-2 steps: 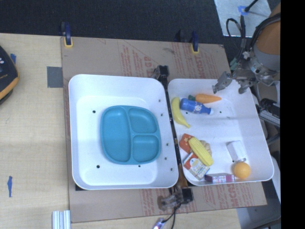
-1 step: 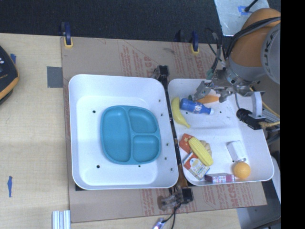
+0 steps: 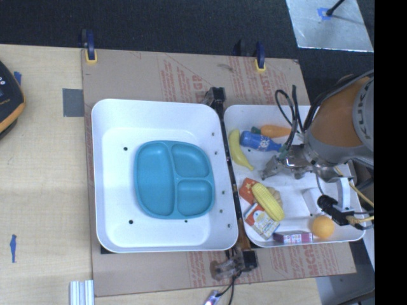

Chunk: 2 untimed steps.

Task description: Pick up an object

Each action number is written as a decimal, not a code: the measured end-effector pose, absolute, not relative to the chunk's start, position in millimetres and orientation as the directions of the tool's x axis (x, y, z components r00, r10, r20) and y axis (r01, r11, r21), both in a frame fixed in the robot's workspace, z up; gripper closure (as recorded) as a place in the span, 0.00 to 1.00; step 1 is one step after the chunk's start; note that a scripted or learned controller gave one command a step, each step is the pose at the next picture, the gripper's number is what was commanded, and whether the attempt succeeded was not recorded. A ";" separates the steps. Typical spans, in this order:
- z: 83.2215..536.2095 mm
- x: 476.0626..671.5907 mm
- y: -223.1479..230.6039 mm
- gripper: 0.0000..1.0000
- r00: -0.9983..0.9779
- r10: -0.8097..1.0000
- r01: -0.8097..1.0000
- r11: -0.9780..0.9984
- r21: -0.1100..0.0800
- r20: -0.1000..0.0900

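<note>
Camera view: claw (image 3: 272,169) just above corn (image 3: 267,199)

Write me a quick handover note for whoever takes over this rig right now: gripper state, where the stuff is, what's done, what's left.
Gripper: low over the right bin, near its middle, with nothing visibly between its fingers; whether it is open or shut cannot be told.
Right bin holds a banana, a blue bottle, a carrot, a corn cob, a red and white packet, an orange and a small tube.
Left bin holds a blue divided plate.
Done: the arm is over the objects.
Left: grasp and lift one object; none is held yet.
</note>
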State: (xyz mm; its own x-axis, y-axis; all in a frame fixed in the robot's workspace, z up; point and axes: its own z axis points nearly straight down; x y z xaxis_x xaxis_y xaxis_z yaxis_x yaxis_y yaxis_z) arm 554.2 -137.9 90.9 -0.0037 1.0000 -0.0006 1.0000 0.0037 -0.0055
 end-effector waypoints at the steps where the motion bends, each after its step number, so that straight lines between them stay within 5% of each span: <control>1: 92.2 633.0 -133.0 0.00 -0.003 1.000 1.000 0.003 -0.002 0.000; 2: 89.6 652.9 -138.1 0.00 -0.007 1.000 1.000 0.007 -0.020 0.004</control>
State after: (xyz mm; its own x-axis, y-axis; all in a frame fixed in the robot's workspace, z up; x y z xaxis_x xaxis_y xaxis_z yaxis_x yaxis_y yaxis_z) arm 652.9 -138.1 89.6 -0.0071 1.0000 0.0043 0.9998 0.0072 -0.0200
